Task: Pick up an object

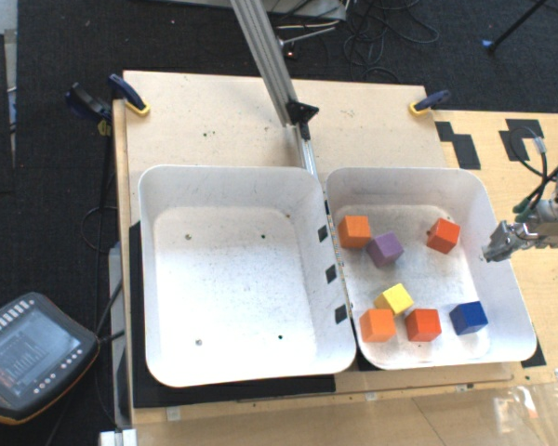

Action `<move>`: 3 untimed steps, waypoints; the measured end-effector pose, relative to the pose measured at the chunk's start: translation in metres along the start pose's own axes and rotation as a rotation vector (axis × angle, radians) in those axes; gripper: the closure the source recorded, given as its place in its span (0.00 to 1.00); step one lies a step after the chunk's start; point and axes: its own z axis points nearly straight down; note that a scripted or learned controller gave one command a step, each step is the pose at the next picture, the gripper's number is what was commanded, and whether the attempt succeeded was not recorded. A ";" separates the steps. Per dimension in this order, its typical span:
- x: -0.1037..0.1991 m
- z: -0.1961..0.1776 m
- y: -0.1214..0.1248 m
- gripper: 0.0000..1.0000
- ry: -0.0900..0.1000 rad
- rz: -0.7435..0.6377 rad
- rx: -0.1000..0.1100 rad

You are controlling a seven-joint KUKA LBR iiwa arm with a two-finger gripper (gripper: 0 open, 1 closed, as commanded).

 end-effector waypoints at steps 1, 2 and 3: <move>0.064 0.002 0.004 1.00 0.005 -0.005 0.006; 0.116 0.012 0.013 1.00 0.006 -0.005 0.008; 0.180 0.011 0.009 1.00 0.007 -0.006 0.008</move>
